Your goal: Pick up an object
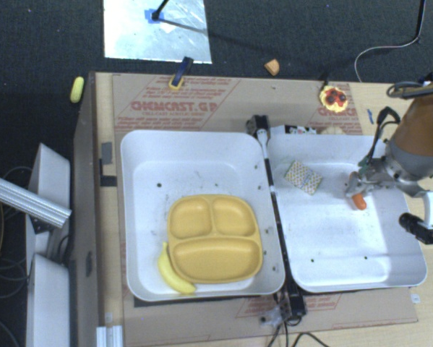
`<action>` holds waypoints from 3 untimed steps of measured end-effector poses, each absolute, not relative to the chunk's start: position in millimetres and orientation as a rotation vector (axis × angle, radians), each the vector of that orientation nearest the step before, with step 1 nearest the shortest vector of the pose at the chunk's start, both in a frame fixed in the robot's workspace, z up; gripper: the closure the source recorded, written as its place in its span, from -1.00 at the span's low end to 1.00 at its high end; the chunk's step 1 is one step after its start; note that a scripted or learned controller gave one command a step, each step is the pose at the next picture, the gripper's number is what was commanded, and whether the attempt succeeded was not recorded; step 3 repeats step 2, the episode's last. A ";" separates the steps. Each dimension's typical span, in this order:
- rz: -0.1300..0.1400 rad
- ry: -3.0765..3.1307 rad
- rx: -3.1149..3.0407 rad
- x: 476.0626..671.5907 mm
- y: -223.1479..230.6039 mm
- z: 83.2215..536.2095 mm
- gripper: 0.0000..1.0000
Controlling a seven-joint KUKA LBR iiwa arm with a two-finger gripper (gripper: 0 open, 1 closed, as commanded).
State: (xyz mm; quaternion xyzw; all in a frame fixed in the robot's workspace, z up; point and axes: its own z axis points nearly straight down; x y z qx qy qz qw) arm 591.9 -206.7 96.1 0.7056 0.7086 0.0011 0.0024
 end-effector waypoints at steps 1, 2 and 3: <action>0.004 2.224 2.215 622.3 -141.6 138.9 1.00; 0.005 2.225 2.215 625.3 -65.4 185.3 1.00; 0.005 2.225 2.215 625.3 -65.4 185.3 1.00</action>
